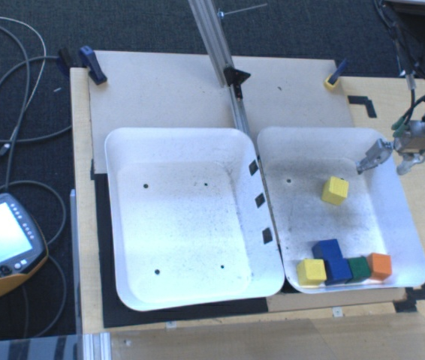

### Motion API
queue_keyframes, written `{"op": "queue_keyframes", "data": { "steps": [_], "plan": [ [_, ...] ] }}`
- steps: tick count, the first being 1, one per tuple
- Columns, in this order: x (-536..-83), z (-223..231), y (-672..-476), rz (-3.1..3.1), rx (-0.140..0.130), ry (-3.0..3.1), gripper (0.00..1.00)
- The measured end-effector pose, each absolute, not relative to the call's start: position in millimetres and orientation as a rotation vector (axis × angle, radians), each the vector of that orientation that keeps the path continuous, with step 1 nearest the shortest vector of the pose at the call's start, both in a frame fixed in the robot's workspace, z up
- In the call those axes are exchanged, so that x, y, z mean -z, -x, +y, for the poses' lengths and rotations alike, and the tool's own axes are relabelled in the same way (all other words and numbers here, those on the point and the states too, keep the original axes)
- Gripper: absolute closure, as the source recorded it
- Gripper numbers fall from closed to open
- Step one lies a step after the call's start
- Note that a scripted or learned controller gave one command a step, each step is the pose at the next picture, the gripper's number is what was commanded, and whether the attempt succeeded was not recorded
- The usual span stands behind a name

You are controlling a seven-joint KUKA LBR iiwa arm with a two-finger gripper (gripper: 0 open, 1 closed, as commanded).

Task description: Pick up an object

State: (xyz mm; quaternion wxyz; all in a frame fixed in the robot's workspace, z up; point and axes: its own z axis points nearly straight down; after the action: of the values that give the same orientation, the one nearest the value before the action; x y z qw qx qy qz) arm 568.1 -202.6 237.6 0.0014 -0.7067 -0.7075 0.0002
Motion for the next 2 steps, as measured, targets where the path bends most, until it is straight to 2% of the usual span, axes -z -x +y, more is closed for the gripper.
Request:
{"op": "queue_keyframes", "data": {
  "steps": [1,2],
  "plan": [
    [-120.5,-170.2,-600.3,-2.219,-0.005,2.212,0.00],
    [-98.1,-149.2,-588.7,-2.220,-0.003,2.215,0.00]
  ]
}}
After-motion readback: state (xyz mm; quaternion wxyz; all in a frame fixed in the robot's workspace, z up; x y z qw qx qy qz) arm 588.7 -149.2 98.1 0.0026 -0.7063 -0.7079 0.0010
